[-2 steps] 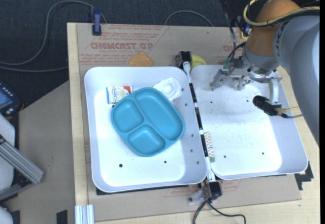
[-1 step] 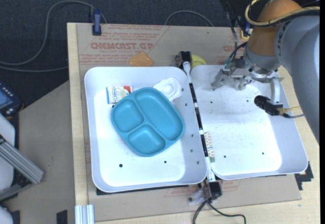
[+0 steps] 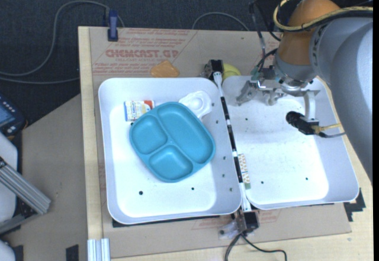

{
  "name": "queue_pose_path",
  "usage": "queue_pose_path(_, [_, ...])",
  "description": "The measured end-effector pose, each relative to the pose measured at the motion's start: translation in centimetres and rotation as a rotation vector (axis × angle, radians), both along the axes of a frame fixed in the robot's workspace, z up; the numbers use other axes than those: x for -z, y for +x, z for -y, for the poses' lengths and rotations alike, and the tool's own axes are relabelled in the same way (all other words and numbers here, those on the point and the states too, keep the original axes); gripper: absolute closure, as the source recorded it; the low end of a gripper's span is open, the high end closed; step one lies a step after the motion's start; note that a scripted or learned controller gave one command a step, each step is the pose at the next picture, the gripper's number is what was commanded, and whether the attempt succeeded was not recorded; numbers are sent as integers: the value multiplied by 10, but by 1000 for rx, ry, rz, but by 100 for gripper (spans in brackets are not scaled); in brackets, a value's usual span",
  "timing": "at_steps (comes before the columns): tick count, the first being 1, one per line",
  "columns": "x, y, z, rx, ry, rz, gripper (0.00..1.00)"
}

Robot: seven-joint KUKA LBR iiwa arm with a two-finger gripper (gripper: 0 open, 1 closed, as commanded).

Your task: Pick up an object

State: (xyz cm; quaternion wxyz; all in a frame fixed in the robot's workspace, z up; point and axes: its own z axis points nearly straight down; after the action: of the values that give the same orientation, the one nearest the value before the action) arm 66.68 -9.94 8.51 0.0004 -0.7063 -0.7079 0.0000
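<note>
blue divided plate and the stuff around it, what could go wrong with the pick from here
The pincer hangs over the right bin, while every object sits in the left bin, so closing here may grab nothing. The blue divided plate overlaps the small carton and white cup; lifting one could drag the others.

a robotics lab: taped cardboard bench (image 3: 177, 52), loose cables (image 3: 71, 11), aluminium framing (image 3: 23, 189), dark carpet.
</note>
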Motion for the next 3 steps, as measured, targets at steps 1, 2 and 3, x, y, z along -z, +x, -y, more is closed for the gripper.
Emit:
queue_pose_path(1, [0, 0, -5, 1, 0, -1, 0])
queue_pose_path(2, [-11, 0, -5, 1, -1, 2, 100])
queue_pose_path(3, [-10, 0, -5, 1, -1, 1, 0])
